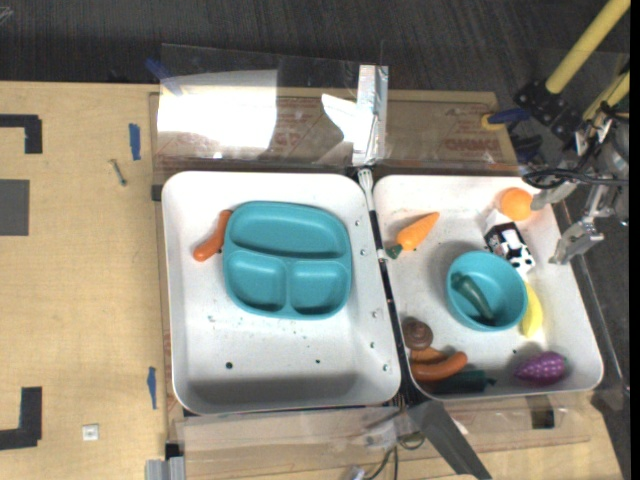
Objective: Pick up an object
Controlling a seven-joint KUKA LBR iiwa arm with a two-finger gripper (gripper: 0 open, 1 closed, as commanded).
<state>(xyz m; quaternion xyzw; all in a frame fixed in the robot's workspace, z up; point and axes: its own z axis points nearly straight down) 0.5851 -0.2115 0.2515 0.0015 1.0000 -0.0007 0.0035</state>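
Observation:
The right bin (585, 318) holds several toys. There is a carrot (416, 230) at its left, an orange fruit (515, 204) at the back and a black-and-white toy (508, 245) below that fruit. A teal bowl (485, 289) with a green piece inside sits mid-bin, and a yellow banana (533, 311) lies at its right. Purple grapes (540, 368), a red-orange sausage (438, 365) and a brown piece (416, 333) lie along the front. My gripper (578, 230) hangs at the bin's right rim, apart from the toys and just right of the black-and-white toy.
The left bin (190, 298) bears a teal divided plate (287, 258), with an orange sausage-like toy (210, 238) against the plate's left edge. Clear plastic sheeting (300, 118) stands behind the bins. Cables and a yellow pole (590, 33) crowd the upper right.

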